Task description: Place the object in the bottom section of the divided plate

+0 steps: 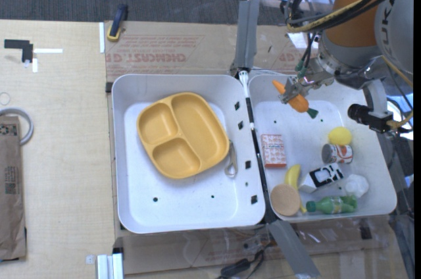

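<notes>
Carrot-shaped toy (297,101), orange with a green tip, is seen pinched between the fingers (291,88) at the upper right of the frame above the right bin (368,205); it is judged light, stiff and slippery, best gripped mid-body, well apart from the yellow divided plate (182,134).

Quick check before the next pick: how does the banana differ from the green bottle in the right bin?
The banana is yellow and short with a slight curve; the green bottle is green, longer and straight. The banana lies steeply slanted, nearly up-down in the camera view, while the bottle lies on its side, almost left-right. The banana sits nearer the bin's middle; the bottle lies along the right bin's near edge. Both rest in that bin, beside the tan round disc.
</notes>
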{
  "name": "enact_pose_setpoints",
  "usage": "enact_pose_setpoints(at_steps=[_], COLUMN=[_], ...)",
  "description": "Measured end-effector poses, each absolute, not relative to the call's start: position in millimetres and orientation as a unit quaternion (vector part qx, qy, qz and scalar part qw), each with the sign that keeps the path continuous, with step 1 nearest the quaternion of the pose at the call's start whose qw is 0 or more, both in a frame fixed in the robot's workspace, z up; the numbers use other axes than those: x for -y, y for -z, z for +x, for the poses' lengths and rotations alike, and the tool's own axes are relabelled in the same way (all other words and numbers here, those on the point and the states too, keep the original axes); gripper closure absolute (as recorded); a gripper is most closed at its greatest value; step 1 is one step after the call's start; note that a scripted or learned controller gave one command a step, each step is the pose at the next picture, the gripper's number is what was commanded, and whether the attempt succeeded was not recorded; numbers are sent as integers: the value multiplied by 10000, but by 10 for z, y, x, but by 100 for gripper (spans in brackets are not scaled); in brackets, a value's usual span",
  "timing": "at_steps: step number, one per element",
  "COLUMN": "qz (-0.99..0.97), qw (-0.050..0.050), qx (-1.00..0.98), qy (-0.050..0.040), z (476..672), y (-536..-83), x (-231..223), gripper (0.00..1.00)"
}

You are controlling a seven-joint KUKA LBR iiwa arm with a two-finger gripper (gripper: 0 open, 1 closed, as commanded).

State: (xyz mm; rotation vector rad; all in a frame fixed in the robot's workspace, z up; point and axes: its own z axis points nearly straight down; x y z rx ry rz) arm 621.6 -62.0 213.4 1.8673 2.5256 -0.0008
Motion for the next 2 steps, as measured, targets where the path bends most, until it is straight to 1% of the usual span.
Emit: enact_pose_setpoints(at_steps=[1, 2], qz=[5181, 4679], qw=[3, 15], qx=[-8553, -8838], qy=[7, 6], z=[5944, 5841], y=[-2524, -2899], x=[-499, 367], gripper=[100, 100])
